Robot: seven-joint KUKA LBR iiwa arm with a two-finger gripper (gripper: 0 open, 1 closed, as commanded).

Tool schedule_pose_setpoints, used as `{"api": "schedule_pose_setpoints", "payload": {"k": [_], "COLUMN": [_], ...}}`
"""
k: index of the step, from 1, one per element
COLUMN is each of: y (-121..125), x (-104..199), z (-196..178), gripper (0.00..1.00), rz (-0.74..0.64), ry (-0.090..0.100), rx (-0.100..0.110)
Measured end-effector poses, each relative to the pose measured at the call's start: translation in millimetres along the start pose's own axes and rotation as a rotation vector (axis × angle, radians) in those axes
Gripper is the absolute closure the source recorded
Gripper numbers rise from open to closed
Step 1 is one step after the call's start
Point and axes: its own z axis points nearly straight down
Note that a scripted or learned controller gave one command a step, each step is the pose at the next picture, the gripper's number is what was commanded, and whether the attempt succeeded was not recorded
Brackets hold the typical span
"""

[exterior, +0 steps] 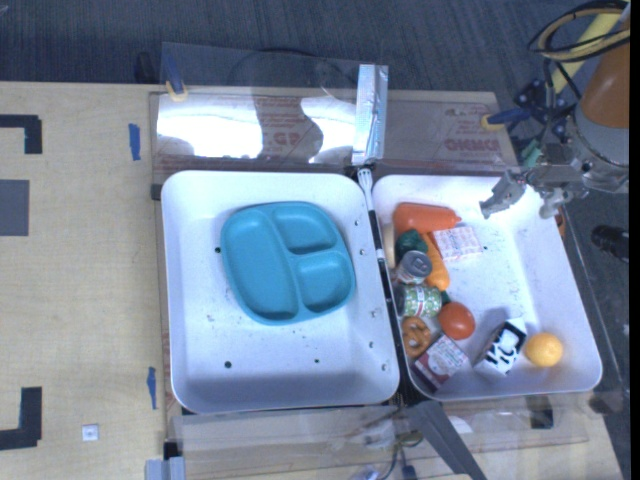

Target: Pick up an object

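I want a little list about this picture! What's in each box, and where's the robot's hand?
left bin: one blue divided plate
right bin: a pile of small things along its left side, plus an orange ball and a black-and-white box
top of pile: orange carrot-like toy
red thing: tomato-like ball
end effector: over the right bin's far right corner, holding nothing

Two white bins (200,368), one blue divided plate (288,261), one orange ball (543,349), one tomato (457,320), one carrot (425,215)
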Motion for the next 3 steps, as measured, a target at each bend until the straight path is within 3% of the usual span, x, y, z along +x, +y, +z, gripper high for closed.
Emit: {"api": "schedule_pose_setpoints", "payload": {"k": [1, 3], "y": [-12, -13], "x": [41, 38], "z": [113, 137], "gripper": [0.00, 0.00], "rz": [-0.196, -0.254], "ry": [-0.005, -0.013], "rx": [-0.012, -0.015]}}
